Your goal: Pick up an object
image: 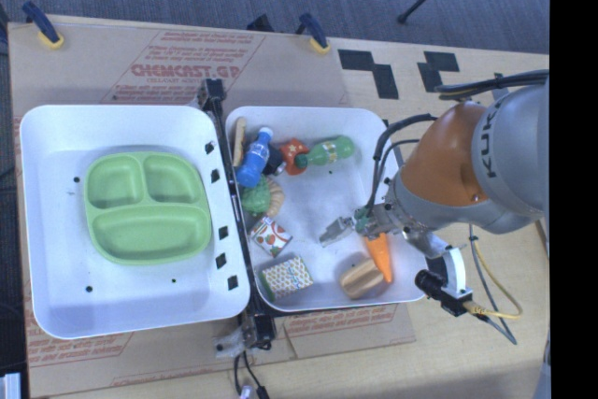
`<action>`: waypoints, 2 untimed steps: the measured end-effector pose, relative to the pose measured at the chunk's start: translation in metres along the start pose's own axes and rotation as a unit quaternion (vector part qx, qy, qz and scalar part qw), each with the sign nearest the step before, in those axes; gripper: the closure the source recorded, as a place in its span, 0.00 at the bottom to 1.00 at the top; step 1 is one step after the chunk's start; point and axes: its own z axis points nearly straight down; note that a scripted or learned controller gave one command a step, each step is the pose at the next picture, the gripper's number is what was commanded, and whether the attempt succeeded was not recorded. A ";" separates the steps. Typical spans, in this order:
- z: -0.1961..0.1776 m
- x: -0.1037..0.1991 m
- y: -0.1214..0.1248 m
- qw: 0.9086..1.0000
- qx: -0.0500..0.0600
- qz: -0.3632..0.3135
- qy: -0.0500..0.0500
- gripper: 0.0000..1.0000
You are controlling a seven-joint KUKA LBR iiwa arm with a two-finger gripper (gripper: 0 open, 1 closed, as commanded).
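The right bin (308, 121) holds several objects. A blue bottle (252, 159), a red-orange toy (292, 151) and a green bottle (327, 150) lie along its far side. A green lump (254, 199), a small red-and-white carton (271, 236) and a patterned box (287, 277) sit by its left wall. An orange carrot (378, 257) and a tan bread roll (363, 277) lie at the near right. My gripper (334, 231) hangs low over the bin's bare middle, just left of the carrot. Nothing shows in its grasp.
The left bin (37, 201) holds a green divided plate (147, 206). A black clip divider (224, 201) runs between the bins. The arm's orange band (444, 165) and grey body cover the right bin's right rim. Cardboard (187, 61) lies under both bins.
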 end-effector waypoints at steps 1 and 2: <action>-0.007 -0.003 -0.003 1.000 0.004 0.000 -0.002 1.00; -0.101 0.051 0.003 1.000 0.008 -0.005 -0.003 1.00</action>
